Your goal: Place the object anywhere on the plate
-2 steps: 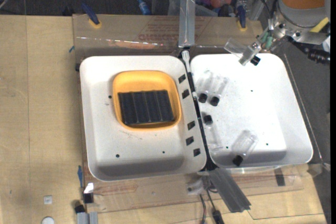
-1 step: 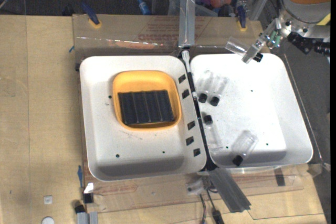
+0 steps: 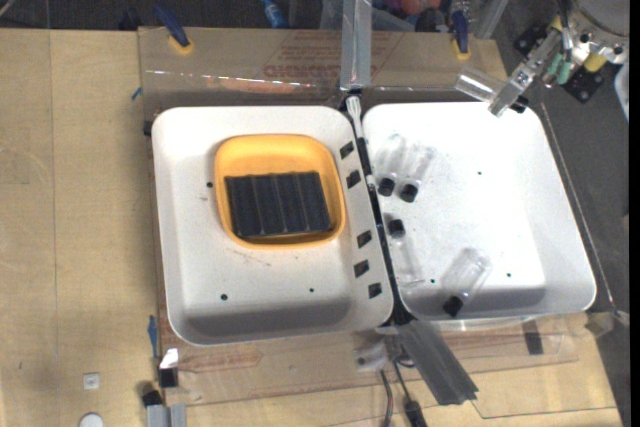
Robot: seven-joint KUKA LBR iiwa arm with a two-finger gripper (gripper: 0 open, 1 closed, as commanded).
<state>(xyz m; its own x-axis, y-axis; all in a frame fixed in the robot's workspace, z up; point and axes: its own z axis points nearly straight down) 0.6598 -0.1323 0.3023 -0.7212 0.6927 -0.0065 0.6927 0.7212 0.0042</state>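
Gripper [image 3: 503, 98] is hanging over the far right corner of the right bin [image 3: 520, 215], well apart from everything in it. Whether it is released or clenched cannot be told at this angle, and nothing is showing in its grasp.

Black ridged block [image 3: 278, 203] is lying flat on the yellow plate [image 3: 280, 144] in the left bin [image 3: 190, 245], covering most of the plate's floor. On that evidence I am judging it to be the task's thing, and already placed.

Several clear vials with black caps are lying in the right bin: a pair [image 3: 406, 163] near the divider [image 3: 365, 215] and one [image 3: 463, 272] toward the near edge.

Risks I am noting:
- If a vial is the intended item, it is looking hard to grasp. It is clear, round and lying on its side, so it is likely to roll or slip out.
- The pair is sitting close to the divider, which is leaving little room for a descent.
- The block is leaving little bare plate, so anything dropped there is likely to land on the ridges and tip off.
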